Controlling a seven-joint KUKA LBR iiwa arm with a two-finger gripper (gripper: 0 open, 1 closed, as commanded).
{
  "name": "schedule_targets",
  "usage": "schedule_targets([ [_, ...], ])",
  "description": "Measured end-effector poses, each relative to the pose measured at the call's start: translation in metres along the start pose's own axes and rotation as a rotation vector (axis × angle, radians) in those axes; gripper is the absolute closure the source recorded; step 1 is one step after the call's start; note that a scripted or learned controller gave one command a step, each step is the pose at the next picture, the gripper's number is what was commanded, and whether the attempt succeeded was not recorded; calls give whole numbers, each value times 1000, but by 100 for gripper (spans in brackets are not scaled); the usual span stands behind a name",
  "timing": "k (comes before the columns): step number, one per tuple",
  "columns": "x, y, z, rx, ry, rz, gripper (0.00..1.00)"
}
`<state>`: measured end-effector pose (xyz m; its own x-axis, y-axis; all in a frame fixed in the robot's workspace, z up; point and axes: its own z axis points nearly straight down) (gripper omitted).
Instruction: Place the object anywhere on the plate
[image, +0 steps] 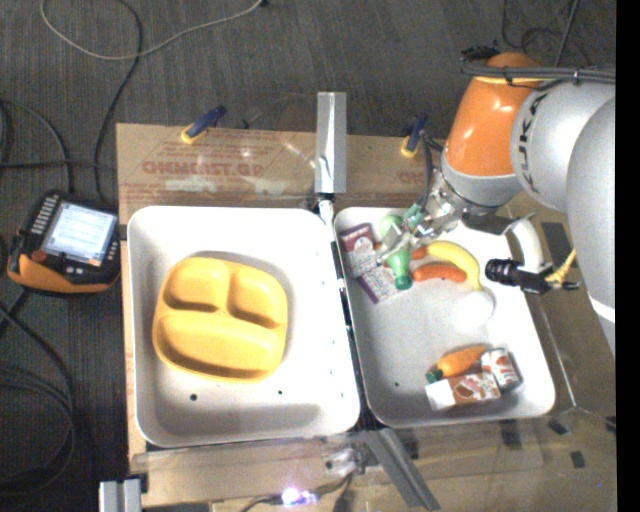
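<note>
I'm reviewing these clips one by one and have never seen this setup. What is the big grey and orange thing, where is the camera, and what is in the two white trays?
The grey and orange machine is a robot arm reaching in from the right; its gripper is the two-fingered hand at its tip. One fixed camera looks down at a slant. The left bin holds a yellow divided plate, the target. The right bin holds toy food: a green bottle, a banana, a purple box, a carrot and a small carton. The gripper hangs over the cluster near the bottle; whether it holds anything is unclear.
</note>
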<state>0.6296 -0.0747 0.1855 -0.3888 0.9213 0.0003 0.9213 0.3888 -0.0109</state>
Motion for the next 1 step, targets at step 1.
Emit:
schedule_targets([
  [1,-21,-10,-14,-3,1,17,100],
])
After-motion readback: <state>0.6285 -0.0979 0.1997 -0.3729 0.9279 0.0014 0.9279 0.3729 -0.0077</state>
